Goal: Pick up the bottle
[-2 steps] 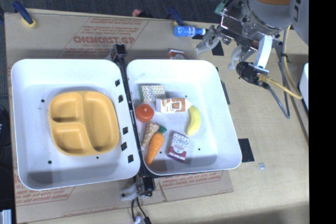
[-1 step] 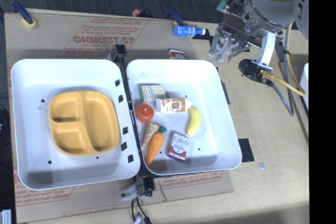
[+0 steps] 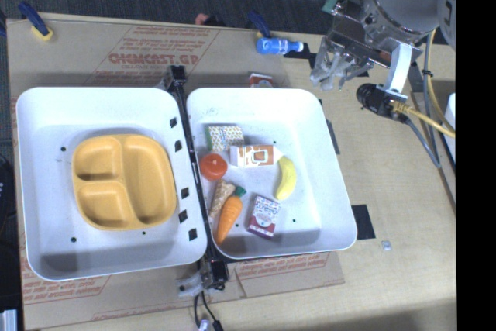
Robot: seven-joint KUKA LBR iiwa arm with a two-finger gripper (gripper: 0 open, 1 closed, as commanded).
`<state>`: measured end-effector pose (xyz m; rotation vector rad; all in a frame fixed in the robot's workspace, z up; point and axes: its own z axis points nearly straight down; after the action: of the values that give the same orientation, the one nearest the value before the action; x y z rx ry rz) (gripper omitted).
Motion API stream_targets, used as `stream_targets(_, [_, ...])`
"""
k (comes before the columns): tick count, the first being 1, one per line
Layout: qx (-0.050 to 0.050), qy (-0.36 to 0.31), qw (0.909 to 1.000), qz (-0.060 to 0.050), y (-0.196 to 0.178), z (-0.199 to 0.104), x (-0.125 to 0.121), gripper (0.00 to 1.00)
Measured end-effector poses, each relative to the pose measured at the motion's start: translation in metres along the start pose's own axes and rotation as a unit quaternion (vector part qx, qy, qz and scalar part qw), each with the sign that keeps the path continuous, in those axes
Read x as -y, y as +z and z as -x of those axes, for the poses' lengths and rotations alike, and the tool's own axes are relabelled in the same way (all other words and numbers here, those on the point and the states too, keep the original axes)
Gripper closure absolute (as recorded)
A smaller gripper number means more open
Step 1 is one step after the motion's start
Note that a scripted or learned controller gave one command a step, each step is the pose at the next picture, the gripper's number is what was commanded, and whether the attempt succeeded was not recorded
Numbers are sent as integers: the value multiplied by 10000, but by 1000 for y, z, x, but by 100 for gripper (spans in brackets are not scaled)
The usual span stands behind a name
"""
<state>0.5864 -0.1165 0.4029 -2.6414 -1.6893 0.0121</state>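
The small blue plastic bottle with a white cap (image 3: 277,46) lies on its side on the cardboard-covered bench (image 3: 155,50), outside the right white bin (image 3: 329,167), just behind its far rim. The tool (image 3: 335,70) hangs near it on the right, with nothing between its fingers; how far they are open I cannot tell. A good grasp probably needs the tool centred over the bottle's body, closing across its narrow width.

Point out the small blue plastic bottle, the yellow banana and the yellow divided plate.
small blue plastic bottle (image 3: 273,46), camera view, middle of its body, on the bench beyond the bins
yellow banana (image 3: 286,177), camera view, middle of its curve
yellow divided plate (image 3: 124,181), camera view, its centre ridge
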Motion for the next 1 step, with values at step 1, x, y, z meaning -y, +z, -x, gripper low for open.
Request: stream_targets(1, [7,-45,10000,-16,-10,-1,0,100])
